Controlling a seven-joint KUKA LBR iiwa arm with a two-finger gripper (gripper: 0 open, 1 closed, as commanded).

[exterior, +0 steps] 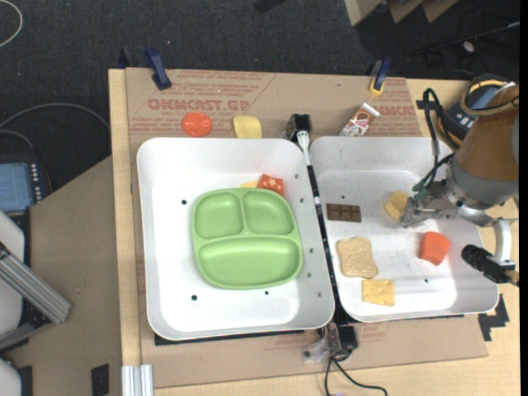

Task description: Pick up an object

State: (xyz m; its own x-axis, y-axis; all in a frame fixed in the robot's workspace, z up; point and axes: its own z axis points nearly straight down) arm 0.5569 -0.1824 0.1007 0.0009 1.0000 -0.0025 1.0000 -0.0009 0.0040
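My gripper (412,210) is low in the right bin (388,157), reaching in from the right under the orange wrist band. It sits right against a small yellow wedge (397,205), which shows at its left side. An orange-red block (434,247) lies just below and to the right of the gripper. Further left in the same bin are a brown chocolate bar (343,213), a slice of toast (357,256) and a yellow cracker square (379,291).
The left bin (165,246) holds a green divided plate (246,238) and a red piece (271,184) at its far edge. Behind the bins lie an orange disc (196,124), a yellow lump (247,127) and a wrapped candy (359,122). Blue clamps (157,67) grip the board's back edge.
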